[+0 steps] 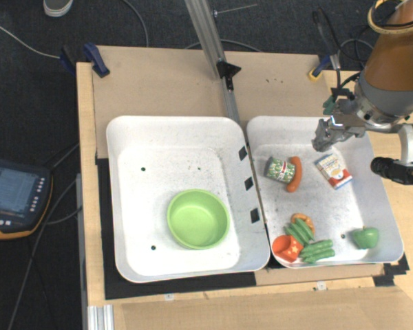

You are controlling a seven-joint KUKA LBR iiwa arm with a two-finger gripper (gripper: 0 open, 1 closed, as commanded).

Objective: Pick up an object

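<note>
near edge: closest to my camera, the bench [193, 308] front lip shows bare wood, with a metal rail at its lower left corner.
gripper: the gripper [321, 137] hangs over the upper part of the right bin [378, 205], grey and dark, reaching in from the right.
jaws: i cannot tell from this slant whether they are spread or pressed together; i see nothing between them.
just beside gripper: a small white carton [333, 170] with a red base and blue print lies tilted on the bin floor, below and right of the gripper tip, apart from it.
left of carton: a green can [280, 170] lies on its side, touching an orange sausage-shaped piece [296, 174] on its right.
front of right bin: an orange and green pile of toy vegetables [301, 240], with green bean pods across a red-orange piece, sits against the front wall.
front right corner: a green pepper-like toy [365, 237] rests alone, near the pile but apart from it.
task things: all candidates for picking lie on the right bin floor; none is lifted.
arm: orange band [392, 53] above the grey wrist, at the frame's upper right.
left bin: the left bin [134, 150] holds a light green bowl [197, 218], upright, toward its front right.
between bins: black clips [248, 182] along the shared wall.
beyond: a metal pole [206, 26] slants up from the bench; a pendant [14, 194] lies on the dark floor at left.
</note>
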